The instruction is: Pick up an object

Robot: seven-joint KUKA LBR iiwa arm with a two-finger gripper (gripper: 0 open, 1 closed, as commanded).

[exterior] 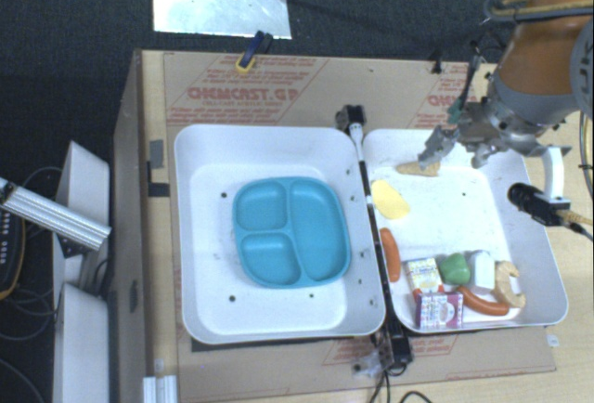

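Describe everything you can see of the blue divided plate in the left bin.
The blue plastic-looking divided plate is a rounded rectangle with three compartments: two side by side at the far end and one toward the near-left. Its surface looks smooth and matte, and nothing shows in any compartment. It lies flat, right side up, slightly turned, near the middle of the left white bin, resting on the floor apart from the walls.
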